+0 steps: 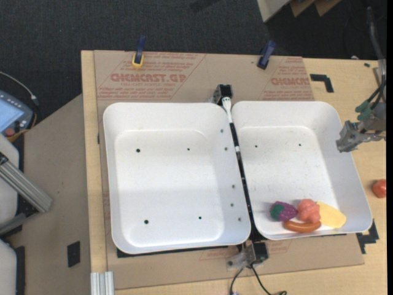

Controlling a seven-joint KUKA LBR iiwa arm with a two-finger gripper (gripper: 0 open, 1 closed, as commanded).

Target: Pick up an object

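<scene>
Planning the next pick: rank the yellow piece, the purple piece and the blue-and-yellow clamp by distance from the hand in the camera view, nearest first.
From the hand at the right bin's right rim:
1. Yellow piece, right bin's near right corner.
2. Purple piece, same cluster, further left.
3. Blue-and-yellow clamp, board's far left edge.

Dark carpeted floor (73, 17) surrounds a cardboard-topped bench (184, 72) under even light.
</scene>
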